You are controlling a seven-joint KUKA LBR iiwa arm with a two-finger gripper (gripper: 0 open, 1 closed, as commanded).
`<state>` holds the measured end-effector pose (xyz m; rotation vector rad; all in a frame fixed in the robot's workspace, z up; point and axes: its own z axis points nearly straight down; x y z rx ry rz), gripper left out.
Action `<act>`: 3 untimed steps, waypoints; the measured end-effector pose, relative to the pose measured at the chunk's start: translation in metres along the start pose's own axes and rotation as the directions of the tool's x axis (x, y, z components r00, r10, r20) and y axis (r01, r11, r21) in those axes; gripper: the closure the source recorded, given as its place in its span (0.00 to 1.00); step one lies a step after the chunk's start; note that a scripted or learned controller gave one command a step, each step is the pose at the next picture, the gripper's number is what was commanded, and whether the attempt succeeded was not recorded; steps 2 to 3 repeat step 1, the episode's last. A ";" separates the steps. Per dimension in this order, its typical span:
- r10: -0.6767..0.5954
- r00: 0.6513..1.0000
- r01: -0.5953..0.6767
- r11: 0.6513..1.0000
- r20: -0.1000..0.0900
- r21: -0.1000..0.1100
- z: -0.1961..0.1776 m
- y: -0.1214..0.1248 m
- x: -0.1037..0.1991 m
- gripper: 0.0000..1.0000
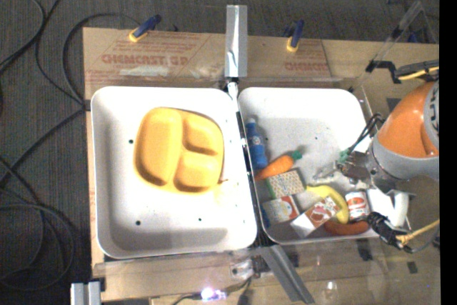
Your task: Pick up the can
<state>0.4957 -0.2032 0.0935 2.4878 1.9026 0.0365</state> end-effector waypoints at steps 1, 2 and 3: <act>-0.012 1.000 0.012 1.000 -0.001 0.002 0.000 0.000 -0.001 0.00; -0.012 1.000 0.012 1.000 -0.001 0.002 0.000 0.000 -0.001 0.00; -0.012 1.000 0.012 1.000 -0.001 0.002 0.000 0.000 -0.001 0.00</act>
